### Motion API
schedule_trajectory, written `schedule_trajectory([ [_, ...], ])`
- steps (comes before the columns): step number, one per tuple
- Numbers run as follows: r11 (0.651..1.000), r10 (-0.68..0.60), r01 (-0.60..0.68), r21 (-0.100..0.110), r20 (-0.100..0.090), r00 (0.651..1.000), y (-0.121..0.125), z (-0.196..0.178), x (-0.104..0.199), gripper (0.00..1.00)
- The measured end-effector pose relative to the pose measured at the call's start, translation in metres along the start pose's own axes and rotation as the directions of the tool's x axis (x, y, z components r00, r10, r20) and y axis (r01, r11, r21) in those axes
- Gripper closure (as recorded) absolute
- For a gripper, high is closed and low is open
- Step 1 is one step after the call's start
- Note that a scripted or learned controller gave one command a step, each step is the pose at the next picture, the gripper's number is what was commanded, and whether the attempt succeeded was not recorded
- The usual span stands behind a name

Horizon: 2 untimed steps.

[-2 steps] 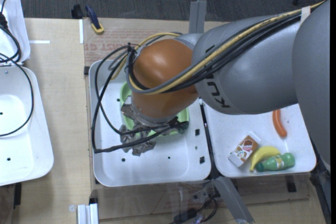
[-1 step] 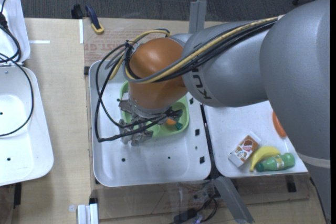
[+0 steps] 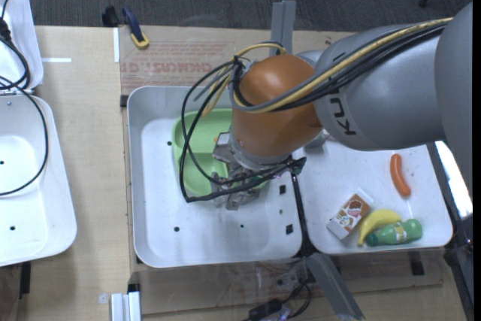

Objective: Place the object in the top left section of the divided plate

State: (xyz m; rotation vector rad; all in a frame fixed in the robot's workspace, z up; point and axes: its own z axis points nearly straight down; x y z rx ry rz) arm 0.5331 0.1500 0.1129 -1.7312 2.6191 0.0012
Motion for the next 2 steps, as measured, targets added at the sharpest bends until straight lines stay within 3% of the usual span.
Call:
schedule_trajectory([
  [1, 0.965, -0.262, 0.262, -0.002, 0.001, 0.965, -0.004, 0.021, -0.002, 1.0],
  [2, 0.981, -0.193, 0.193, 0.001, 0.002, 0.981, -0.015, -0.084, 0.004, 1.0],
])
